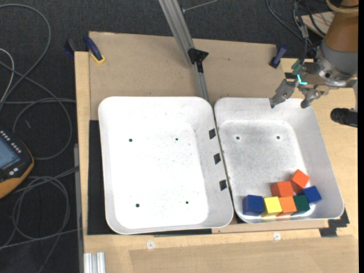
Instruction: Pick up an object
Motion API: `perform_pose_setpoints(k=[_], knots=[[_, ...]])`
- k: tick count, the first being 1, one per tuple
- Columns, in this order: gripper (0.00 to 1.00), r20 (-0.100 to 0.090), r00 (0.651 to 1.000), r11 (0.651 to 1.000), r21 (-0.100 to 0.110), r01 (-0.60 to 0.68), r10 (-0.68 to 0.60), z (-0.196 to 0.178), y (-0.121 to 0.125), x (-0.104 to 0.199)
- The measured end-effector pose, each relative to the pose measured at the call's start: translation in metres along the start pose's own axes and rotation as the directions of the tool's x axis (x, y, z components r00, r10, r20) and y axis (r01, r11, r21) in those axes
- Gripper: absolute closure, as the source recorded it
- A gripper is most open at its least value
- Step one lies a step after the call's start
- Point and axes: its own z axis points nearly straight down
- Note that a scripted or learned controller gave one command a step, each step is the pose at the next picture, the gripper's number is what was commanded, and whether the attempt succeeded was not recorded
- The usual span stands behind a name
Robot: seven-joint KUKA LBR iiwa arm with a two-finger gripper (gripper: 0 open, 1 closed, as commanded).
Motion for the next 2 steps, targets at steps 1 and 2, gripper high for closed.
perform_pose_setpoints(k=[1, 2], knots=[[0.00, 0.001, 1.000, 1.000, -0.004, 0.001, -0.001, -0.003, 0.001, 0.000], [0.00, 0.000, 1.000, 1.000, 0.001, -0.001, 0.001, 0.043, 0.006, -0.005]])
